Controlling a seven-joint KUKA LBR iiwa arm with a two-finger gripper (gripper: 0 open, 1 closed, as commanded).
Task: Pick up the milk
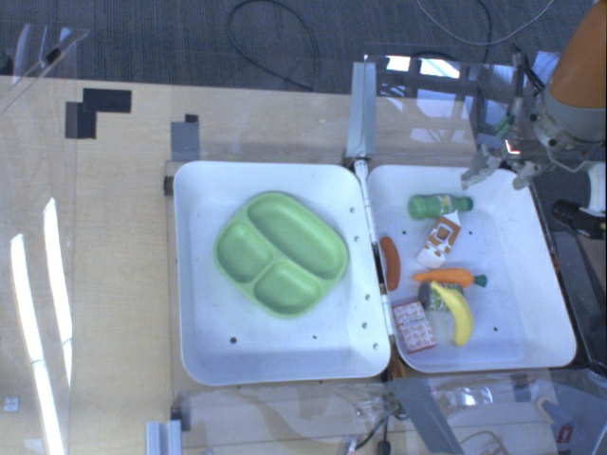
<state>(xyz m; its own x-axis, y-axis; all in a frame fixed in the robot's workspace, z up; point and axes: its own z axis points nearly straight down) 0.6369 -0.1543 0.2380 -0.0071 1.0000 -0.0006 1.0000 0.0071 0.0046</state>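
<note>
The gripper [499,164] hangs over the far edge of the right bin [531,282], its two fingers spread wide apart with nothing between them. The orange band of the arm [580,60] shows at the upper right corner of the view. The milk carton [441,238], small and white with orange and brown print, lies tilted on the bin floor, just below the green bottle [438,206] that lies on its side. Near the carton's lower end a carrot [448,278] lies crosswise, and a banana [457,313] curves beneath it. A sausage [390,262] lies along the bin's left wall, and a pink patterned box [413,325] sits near the front corner. The left bin [204,349] holds a green divided plate [281,253] with three compartments.
</note>
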